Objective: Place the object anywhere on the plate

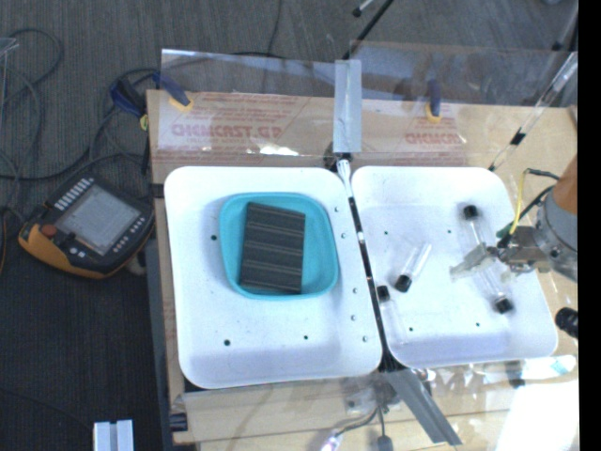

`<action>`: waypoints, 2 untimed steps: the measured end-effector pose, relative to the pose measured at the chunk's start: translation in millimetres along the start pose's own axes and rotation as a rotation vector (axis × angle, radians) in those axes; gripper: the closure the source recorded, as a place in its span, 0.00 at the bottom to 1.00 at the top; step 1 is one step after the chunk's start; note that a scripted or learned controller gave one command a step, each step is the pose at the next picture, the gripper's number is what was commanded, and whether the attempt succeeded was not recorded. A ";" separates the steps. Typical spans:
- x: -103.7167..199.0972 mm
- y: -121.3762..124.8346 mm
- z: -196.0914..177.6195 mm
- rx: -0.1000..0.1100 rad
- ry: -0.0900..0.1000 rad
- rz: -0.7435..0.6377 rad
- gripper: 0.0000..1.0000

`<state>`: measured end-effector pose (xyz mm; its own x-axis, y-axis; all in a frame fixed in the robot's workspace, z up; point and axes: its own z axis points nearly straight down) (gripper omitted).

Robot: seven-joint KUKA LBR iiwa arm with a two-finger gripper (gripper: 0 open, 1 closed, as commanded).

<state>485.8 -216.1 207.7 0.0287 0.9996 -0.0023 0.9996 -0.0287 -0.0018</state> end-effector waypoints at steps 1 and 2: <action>-2.2 -2.5 87.8 0.002 0.003 -0.024 0.00; 8.5 13.3 -51.5 -0.001 -0.001 -0.039 0.00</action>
<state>499.4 -207.8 259.2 -0.0100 0.9999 -0.0032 0.9999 0.0100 -0.0009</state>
